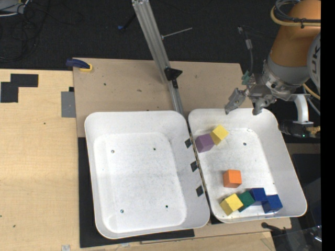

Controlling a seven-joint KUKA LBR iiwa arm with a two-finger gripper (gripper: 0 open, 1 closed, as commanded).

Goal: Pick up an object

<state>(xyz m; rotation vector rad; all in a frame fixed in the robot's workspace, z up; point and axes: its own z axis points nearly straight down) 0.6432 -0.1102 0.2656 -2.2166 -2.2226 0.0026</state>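
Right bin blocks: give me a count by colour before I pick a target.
Yellow: 2
Blue: 2
Purple: 1
Orange: 1
Green: 1
Total: 7 blocks

Arm cut off by the right edge; green block partly hidden by neighbouring blocks.

matt white plastic bins, wooden bench

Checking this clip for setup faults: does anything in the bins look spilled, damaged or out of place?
Nothing stands out. The blocks, purple, two yellow, orange, green and blue, all lie inside the right bin. The claw hangs open above its far rim.
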